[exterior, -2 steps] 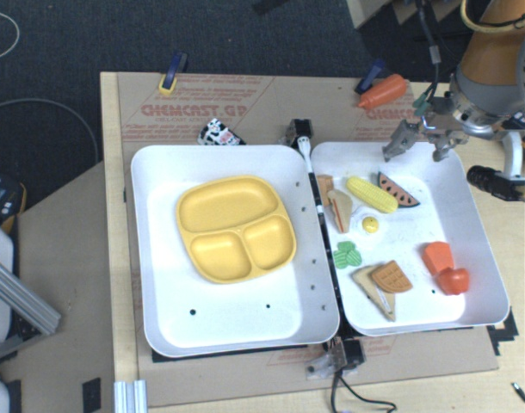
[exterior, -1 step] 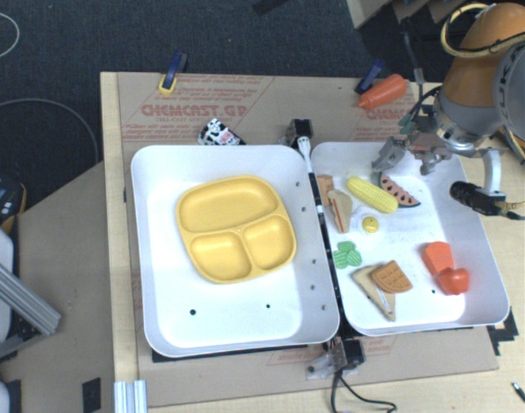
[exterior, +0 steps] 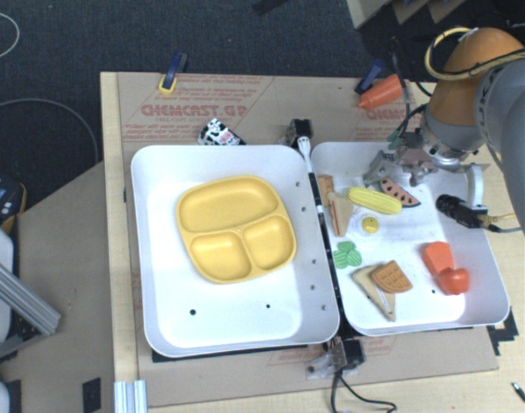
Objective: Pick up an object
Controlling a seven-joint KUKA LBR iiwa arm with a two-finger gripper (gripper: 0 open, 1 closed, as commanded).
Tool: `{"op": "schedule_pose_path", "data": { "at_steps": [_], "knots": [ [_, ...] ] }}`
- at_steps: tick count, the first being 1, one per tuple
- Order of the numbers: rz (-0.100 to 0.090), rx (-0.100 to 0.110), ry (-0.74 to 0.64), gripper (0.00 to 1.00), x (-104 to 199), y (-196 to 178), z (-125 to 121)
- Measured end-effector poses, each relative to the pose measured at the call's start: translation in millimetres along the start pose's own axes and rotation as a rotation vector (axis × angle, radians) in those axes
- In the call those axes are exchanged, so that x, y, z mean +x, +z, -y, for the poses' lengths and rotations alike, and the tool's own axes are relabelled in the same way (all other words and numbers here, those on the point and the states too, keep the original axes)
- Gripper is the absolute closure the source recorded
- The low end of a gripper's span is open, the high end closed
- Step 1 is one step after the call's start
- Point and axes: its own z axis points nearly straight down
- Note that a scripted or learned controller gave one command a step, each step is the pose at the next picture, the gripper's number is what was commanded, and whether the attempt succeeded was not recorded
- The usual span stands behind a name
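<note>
- Bins first: the left shallow white plastic bin point(exterior: 159, 256) carries a yellow three-compartment plastic tray point(exterior: 235, 227), lying flat and near its middle, well apart from the arm's reach for now.
- Divider next: a tan wedge-shaped toy piece point(exterior: 336, 209) lies just inside the right shallow white plastic bin point(exterior: 469, 308), close against its left wall, which leaves little room for a finger on that side.
- Below it sit a small green leafy toy piece point(exterior: 346, 253) and a brown cracker-like square point(exterior: 390, 277) resting against a tan sandwich-like wedge point(exterior: 370, 286); these touch or overlap, so a clean pinch there looks harder.
- Centre of the right bin: a yellow toy corn cob point(exterior: 376, 200) lies across a red watermelon-slice toy point(exterior: 402, 197), with a small yellow round piece point(exterior: 369, 224) just below.
- The grey two-finger gripper point(exterior: 390, 167) hangs at the bin's far edge, just above the corn cob; whether its jaws are apart or together I cannot tell.
- Judgement: the corn cob is the nearest candidate, best grasped across its narrow width, centred, and lifted straight so the slice is not dragged.
- Far right, an orange-red blocky toy point(exterior: 443, 267) stands alone, an easier fallback.
</note>
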Motion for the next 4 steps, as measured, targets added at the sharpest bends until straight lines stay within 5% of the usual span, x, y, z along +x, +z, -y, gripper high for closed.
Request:
{"op": "schedule_pose_path", "data": {
  "at_steps": [1, 2, 4],
  "knots": [
    [0.000, -0.001, -0.001, 0.00, 0.8, 9.0, -0.1],
    [0.002, -0.005, -0.002, 1.00, 0.9, -3.1, -1.3],
    [0.003, -0.014, -0.001, 1.00, 3.9, -131.1, 3.0]
  ]
}}
